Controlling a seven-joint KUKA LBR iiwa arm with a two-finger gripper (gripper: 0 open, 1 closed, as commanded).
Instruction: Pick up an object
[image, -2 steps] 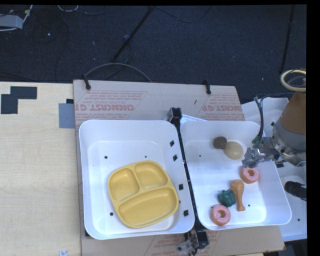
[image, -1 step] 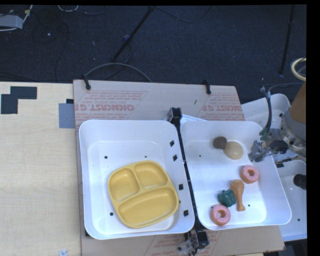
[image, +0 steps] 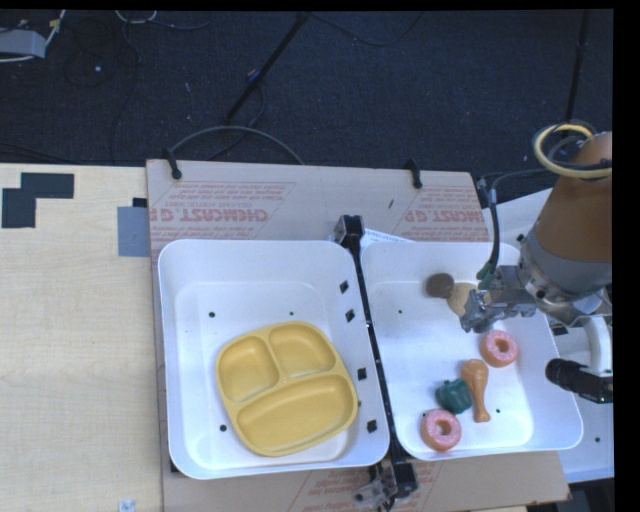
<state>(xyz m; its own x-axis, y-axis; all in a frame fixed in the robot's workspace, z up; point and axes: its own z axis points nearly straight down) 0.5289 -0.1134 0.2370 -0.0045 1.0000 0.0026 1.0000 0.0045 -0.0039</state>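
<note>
Nearby, a pink donut (image: 499, 349) lies beside the gripper (image: 478, 312).

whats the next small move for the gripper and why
Probably a short descent onto the cream piece. The gripper hangs right beside it in the right bin, nothing shows between its fingers, and the pink donut and drumstick lie further off.

Your arm (image: 572, 215) enters from the right side — grey body, orange band above the wrist, a yellow cable loop at its top. It is angled down and leftward. The gripper (image: 480, 312) hangs low over the right bin's far right part — its metal tip is too small and blurred to read.
</note>
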